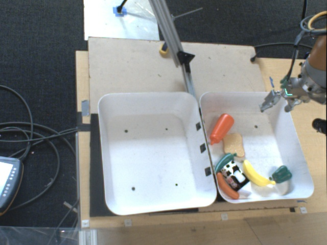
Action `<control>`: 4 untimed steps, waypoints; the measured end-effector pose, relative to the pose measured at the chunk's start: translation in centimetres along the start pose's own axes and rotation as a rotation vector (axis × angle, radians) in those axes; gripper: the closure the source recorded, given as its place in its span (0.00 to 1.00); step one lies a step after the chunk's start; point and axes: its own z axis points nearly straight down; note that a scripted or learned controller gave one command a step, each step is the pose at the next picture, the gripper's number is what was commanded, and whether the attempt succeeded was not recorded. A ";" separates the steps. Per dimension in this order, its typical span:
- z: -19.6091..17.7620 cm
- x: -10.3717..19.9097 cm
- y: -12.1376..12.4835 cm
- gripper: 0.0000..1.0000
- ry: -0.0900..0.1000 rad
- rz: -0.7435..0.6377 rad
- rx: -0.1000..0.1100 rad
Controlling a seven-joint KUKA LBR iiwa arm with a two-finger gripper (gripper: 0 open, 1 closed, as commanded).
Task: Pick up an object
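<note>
Gripper: I saw my gripper [276, 100] hanging over the far right rim of the right bin [296, 137], at the bin's upper corner. Its fingers [267, 104] stood apart with nothing between them (one finger showed clearly, the other was harder to make out).

Arm: the grey wrist with its orange band [318, 55] came in from beyond the right bin's outer wall.

Nearest thing: the orange bottle [221, 128] lay in the right bin against the wall it shares with the left bin [148, 152], down and toward that wall from my fingers, well apart from them.

Long axis: the orange bottle lay tilted, its cap end low by the shared wall, its broad end up and away from it. I judged the fingers would have to close across that slant.

Other candidates: a tan sponge-like piece [234, 144] lay just below the orange bottle; a yellow banana [257, 174], a green piece [281, 175] and a small cluttered heap [230, 176] sat near the right bin's near wall, farther from my fingers.

Judgement: I took the orange bottle as the easiest reach, since it lay freest of its neighbours.
</note>
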 end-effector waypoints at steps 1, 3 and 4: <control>-0.3 0.0 0.1 0.00 -0.002 -0.002 -0.003; 11.2 0.0 0.0 0.00 0.000 0.001 0.001; 9.7 -0.1 0.2 1.00 -0.003 -0.002 -0.007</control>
